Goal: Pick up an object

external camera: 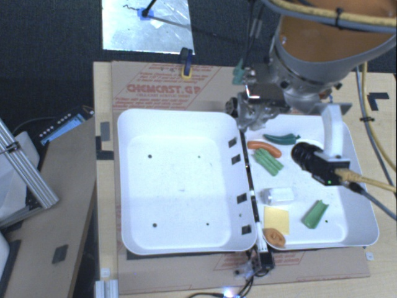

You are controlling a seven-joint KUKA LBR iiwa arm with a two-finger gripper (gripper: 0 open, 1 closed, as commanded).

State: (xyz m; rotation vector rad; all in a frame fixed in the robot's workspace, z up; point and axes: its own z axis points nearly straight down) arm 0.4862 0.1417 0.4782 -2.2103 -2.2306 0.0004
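Note:
The right bin (363, 228) holds several small items. An orange sausage (263, 146) lies beside a ridged light-green piece (268, 161), with a dark green pepper (282, 138) just behind them. Nearer the front are a clear white block (279, 195), a yellow square slice (276, 218), a green stick (315, 214) and an orange-brown piece (275, 236). My gripper (251, 115) hangs over the back left corner of this bin, a little behind and left of the sausage. Nothing is seen held in it.
The left bin (180, 179) sits side by side with the right one, joined by black clips (242, 197) along the shared wall. A black camera unit (313, 160) on the arm juts over the right bin. A blue-and-yellow clamp (185, 63) stands behind the bins.

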